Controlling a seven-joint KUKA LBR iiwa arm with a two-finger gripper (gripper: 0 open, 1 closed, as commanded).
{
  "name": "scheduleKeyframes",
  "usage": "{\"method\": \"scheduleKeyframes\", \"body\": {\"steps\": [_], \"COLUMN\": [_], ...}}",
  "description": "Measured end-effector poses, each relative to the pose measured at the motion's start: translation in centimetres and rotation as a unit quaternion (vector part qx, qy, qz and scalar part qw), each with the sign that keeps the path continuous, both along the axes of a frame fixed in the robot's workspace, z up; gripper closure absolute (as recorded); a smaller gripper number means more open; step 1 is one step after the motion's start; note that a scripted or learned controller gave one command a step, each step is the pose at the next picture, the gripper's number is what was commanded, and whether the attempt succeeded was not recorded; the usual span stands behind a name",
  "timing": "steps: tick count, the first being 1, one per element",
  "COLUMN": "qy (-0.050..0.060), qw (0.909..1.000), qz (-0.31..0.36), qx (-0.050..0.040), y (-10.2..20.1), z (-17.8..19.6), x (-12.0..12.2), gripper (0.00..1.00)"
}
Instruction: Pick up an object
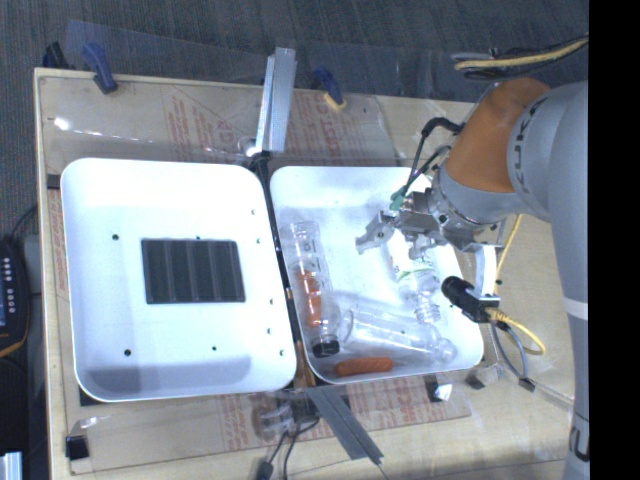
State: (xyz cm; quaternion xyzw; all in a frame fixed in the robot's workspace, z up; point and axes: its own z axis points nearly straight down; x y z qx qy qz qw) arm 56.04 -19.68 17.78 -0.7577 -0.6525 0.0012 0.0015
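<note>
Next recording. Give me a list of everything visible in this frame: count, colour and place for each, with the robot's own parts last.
bins: 2, white, side by side on the bench.
grid panel: 1, dark, on the left bin's floor.
clear bottle with orange contents: 1, along the right bin's left wall.
clear bottle: 1, lying across the right bin's near part.
clear bottle with green label: 1, under the gripper, right bin.
orange stick-like item: 1, by the right bin's near wall.
blue clamps: 2, at the bench's far edge.
arm: 1, grey with an orange band, reaching in from the right.
gripper: 1, over the right bin.
</note>
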Motion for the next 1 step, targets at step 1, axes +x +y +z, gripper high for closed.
{"method": "scheduleKeyframes", "body": {"steps": [1], "qy": [0.0], "qw": [0.9991], "qz": [0.042], "qx": [-0.0002], "y": [-0.75], "z": [1.62], "x": [1.53], "gripper": [0.0]}}
